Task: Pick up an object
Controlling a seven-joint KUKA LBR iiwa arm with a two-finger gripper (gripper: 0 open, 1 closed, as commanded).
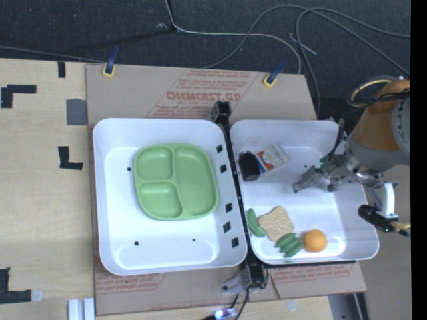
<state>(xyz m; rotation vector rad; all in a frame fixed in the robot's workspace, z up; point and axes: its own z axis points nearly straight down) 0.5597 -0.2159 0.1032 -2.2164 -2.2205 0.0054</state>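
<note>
The right bin (333,133) holds a black block (248,166), a small white packet with a red print (271,157), a slice of toast (275,223), two green pods (253,222) (289,244) and an orange ball (315,241). My gripper (308,181) hangs low over the right half of this bin, pointing left. It stands right of the packet and above the orange ball, apart from both. Nothing shows between its fingers.
A green divided plate (177,181) lies in the left bin (107,199). Both bins rest on a brown cardboard sheet (200,92) held by yellow clamps. Cables run across the dark floor at the back. The arm's orange band (377,125) is at the right edge.
</note>
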